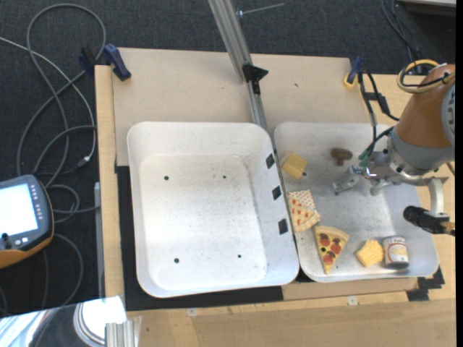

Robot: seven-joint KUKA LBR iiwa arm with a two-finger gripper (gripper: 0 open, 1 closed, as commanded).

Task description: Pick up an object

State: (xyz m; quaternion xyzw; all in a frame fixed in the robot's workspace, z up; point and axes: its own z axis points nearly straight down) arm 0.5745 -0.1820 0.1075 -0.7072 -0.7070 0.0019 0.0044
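- The arm reaches in at the right of the frame, claw [359,178] low over the right bin [318,132], nothing lifted yet: the approach step, by the look of it.
- Whether the claw is open or shut cannot be told; nothing shows gripped in it.
- Nearest pick: the brown lump [341,154], just up-left of the claw.
- Next the claw needs to centre on it and descend.

Left bin [145,150] open throughout, right bin [318,132] crowded by food pieces along its front
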